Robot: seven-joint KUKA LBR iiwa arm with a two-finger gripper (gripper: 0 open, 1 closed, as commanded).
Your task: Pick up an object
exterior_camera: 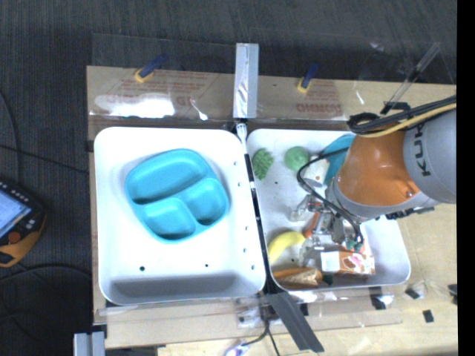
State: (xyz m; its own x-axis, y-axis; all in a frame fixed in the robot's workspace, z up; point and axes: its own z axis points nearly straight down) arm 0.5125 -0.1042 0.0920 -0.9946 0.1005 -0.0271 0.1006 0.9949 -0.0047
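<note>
My gripper [320, 228] hangs low in the right bin [386, 273], beneath the orange wrist band. It sits just right of a yellow lemon-like fruit [285, 245] and above a small printed carton [346, 262]. A brown bread-like item [297, 276] lies along the bin's front wall. Farther back lie a dark green leafy piece [262, 162] and a light green round fruit [297, 156]. A blue and white object [331, 160] is partly hidden behind the wrist.
The left bin [119, 273] holds a blue three-compartment tray [177, 192]. A metal divider post [246, 80] stands behind the two bins. Black cables loop over the arm at the right. A handheld pendant [15, 225] lies off the bench at the far left.
</note>
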